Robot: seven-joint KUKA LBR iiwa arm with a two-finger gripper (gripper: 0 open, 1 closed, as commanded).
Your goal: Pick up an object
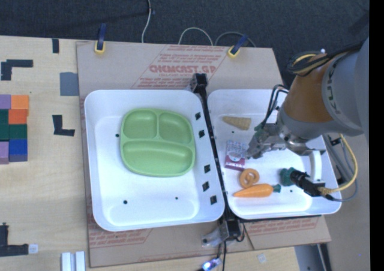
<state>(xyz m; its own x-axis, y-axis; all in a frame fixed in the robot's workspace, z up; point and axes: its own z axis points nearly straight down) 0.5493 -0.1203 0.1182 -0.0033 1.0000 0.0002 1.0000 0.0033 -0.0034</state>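
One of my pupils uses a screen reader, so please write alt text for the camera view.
A grey and orange robot arm lowers its tool over a small pink packet in the right white bin, which also holds a carrot, a pretzel and a tan wedge. The left bin holds a green divided plate.

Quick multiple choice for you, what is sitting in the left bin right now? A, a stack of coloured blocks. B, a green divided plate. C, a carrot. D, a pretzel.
B: the green divided plate lies in the left bin, while the carrot and pretzel lie in the right bin and the coloured blocks sit out on the bench.
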